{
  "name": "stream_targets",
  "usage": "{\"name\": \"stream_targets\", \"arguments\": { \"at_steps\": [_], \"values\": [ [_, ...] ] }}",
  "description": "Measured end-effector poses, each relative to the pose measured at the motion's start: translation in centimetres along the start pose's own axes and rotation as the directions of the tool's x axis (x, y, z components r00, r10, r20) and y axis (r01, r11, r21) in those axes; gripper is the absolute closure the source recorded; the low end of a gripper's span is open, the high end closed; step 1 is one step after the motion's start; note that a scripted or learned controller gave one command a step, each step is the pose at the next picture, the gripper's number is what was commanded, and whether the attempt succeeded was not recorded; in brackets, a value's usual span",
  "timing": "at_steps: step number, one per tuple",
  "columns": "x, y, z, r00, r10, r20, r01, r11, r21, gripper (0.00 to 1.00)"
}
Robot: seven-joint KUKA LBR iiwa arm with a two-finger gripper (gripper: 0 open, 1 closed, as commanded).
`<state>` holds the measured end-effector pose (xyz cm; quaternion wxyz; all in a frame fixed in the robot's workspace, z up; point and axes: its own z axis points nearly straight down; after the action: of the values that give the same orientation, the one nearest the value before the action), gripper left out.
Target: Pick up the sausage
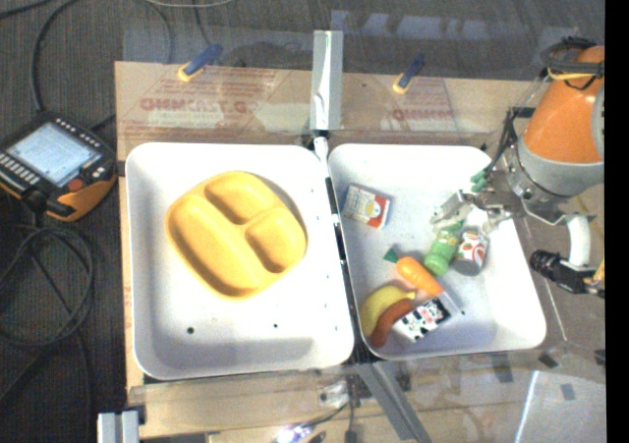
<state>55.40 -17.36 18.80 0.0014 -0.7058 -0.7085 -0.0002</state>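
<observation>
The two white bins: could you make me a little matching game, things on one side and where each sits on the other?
Things:
1. yellow divided plate
2. sausage
3. small carton
4. claw

Places:
A. near front edge of the right bin, against the banana
B. over the right bin's right part, above the green bottle
C. middle of the left bin
D. upper left part of the right bin

Pairs: 1-C, 2-A, 3-D, 4-B
</observation>
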Motion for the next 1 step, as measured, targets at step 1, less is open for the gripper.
{"name": "stream_targets", "arguments": {
  "at_steps": [1],
  "values": [
    [0.21,0.1,-0.85,1.0,-0.003,-0.002,0.003,1.0,0.0,1.0]
  ]
}}
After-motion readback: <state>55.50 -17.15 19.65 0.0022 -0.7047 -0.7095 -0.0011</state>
